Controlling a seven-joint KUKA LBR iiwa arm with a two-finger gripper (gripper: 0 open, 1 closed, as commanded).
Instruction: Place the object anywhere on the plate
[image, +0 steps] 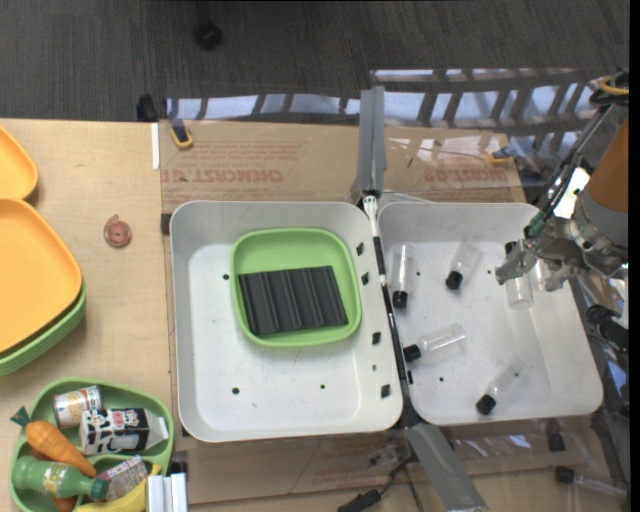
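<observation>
Arm reaches in from right, tool (520, 268) low over right bin (560, 400), clenched on clear vial (517, 291).

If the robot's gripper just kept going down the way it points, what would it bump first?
Probably the clear vial just under the gripper, in the right bin. Depth is hard to judge from this slanted view, so it might miss and meet the bin's floor instead.

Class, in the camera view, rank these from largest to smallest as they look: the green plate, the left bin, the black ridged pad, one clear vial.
1. Left bin
2. Green plate
3. Black ridged pad lying on the plate
4. Vial, in the right bin
</observation>
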